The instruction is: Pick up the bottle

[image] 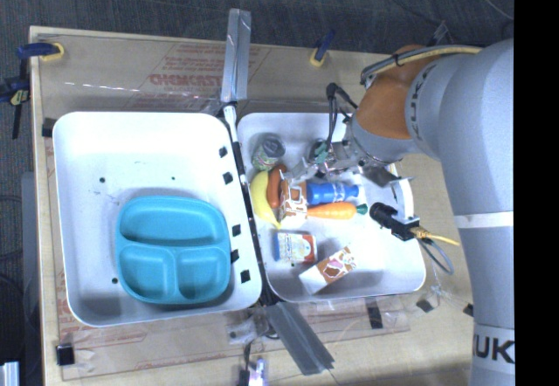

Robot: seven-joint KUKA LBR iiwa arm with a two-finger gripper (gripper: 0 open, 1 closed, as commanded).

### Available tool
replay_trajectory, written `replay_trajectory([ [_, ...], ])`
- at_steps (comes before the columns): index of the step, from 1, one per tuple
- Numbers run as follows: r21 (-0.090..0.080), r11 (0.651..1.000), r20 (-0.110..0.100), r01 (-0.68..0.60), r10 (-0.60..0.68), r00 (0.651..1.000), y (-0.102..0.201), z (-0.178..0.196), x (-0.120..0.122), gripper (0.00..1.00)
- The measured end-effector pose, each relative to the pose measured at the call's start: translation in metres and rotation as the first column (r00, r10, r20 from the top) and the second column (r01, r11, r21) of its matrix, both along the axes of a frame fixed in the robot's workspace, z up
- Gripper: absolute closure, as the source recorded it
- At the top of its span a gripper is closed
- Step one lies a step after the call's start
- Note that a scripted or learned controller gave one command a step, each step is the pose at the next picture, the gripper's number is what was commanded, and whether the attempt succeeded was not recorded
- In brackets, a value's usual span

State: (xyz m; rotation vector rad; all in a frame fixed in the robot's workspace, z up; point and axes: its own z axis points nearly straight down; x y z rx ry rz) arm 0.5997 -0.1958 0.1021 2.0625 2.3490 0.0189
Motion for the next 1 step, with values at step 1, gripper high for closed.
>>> replay_trajectory([
  [1, -0.002, 1.000, 0.005, 0.004, -0.004, 1.000, -0.0122, 0.0005, -0.0251, 0.00],
])
